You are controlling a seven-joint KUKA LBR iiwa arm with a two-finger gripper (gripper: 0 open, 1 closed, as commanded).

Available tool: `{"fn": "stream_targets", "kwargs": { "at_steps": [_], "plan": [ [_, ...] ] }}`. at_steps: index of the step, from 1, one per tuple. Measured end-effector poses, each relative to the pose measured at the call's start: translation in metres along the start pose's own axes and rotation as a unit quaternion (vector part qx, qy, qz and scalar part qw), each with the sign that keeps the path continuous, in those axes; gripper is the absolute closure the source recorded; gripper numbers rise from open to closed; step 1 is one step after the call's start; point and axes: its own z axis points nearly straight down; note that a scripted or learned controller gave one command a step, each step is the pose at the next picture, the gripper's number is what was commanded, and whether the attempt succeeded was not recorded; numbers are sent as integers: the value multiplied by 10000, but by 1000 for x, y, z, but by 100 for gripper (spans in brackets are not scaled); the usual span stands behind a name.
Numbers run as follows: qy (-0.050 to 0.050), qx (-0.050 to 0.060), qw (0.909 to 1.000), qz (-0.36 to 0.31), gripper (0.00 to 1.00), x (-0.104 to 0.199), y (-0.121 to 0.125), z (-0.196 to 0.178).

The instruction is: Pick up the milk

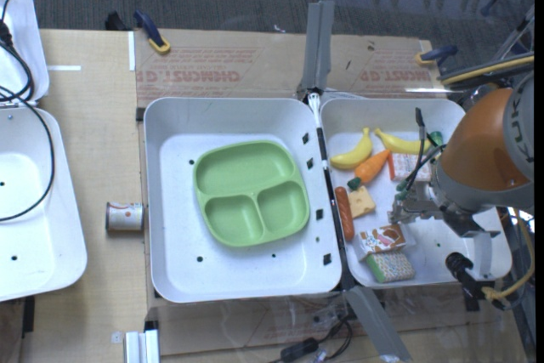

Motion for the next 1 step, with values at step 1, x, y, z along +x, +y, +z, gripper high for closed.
{"fn": "stream_targets", "kwargs": {
  "at_steps": [1],
  "plan": [
    [54, 171, 9992, -368, 100, 13, -11, 19]
  ]
}}
